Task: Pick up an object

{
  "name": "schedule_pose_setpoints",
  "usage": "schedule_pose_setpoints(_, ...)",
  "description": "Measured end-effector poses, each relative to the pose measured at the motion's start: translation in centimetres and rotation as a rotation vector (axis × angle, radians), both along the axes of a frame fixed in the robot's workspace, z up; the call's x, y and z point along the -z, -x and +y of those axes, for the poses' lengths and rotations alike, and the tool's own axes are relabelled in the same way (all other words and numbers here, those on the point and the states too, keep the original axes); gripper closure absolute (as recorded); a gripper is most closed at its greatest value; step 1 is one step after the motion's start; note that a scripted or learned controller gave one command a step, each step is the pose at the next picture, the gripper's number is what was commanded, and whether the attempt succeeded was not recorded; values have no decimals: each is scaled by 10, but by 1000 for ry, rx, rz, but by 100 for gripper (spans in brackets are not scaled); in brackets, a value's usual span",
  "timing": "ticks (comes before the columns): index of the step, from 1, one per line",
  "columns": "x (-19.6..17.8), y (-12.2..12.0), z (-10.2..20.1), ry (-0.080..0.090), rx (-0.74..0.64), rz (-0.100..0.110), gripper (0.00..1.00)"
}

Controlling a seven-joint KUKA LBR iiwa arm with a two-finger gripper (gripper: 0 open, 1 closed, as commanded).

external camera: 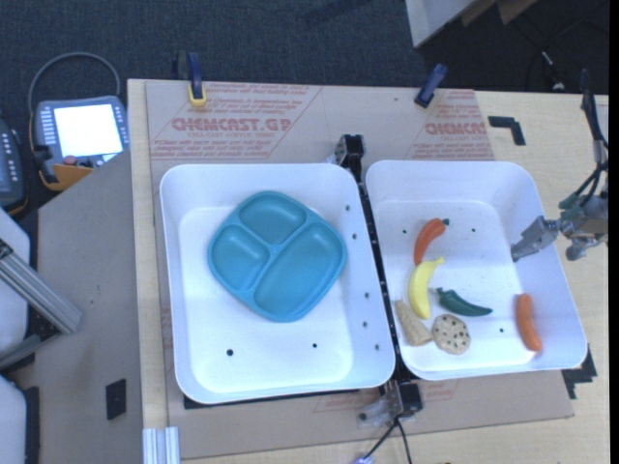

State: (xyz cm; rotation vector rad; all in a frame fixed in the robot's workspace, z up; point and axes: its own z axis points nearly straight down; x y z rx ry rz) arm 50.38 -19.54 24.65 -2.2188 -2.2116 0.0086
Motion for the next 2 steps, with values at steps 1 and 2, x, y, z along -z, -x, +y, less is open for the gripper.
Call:
schedule_pose_setpoints(1,-5,-2,0,3,-3,-10,0)
schedule_pose_setpoints(2,52,7,-4,-1,-1,-3,0)
